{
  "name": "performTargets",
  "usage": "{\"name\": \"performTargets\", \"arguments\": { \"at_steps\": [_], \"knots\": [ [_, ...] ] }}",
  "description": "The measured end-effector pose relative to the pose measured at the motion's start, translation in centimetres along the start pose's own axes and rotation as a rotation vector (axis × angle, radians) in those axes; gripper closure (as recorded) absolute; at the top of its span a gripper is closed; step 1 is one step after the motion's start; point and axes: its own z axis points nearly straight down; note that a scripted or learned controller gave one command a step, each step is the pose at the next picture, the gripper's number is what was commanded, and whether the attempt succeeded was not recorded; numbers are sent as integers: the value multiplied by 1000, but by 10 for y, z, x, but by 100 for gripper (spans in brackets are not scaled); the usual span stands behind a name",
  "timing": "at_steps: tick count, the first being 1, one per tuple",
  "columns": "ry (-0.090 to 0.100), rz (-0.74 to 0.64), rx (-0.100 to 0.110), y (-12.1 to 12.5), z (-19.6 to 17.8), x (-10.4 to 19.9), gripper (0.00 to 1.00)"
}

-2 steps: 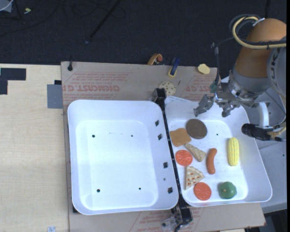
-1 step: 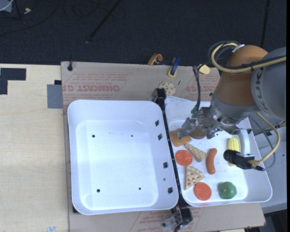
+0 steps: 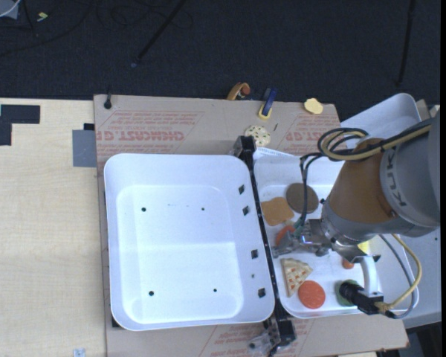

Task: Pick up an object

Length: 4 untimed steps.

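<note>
Camera view, single frame. Left bin (image 3: 134, 199), well to the gripper's left, shows only bare white floor, so every candidate sits in the right bin (image 3: 282, 166). Toast slice (image 3: 276, 211) and brown disc (image 3: 302, 197) lie just beyond the gripper, on its left; the pizza slice (image 3: 295, 273) and the red round piece (image 3: 311, 294) sit just short of it. Gripper (image 3: 306, 236) hangs low among these, over a small red-orange item (image 3: 284, 234), likely the target. Jaw state cannot be told: wrist and cables hide it. Arm (image 3: 375, 188) slants in from the right, probably to clear the bin wall.
</note>
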Motion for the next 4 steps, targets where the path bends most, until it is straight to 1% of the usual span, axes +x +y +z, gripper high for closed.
{"name": "performTargets", "arguments": {
  "at_steps": [1, 2, 3, 4],
  "knots": [
    [-1, 5, -3, 2, -14, -2, 100],
    [-3, -4, -9, 54, -4, -1, 100],
    [-2, 0, -4, -28, -5, -20, 100],
    [0, 6, -2, -27, -14, -21, 100]
  ]
}}
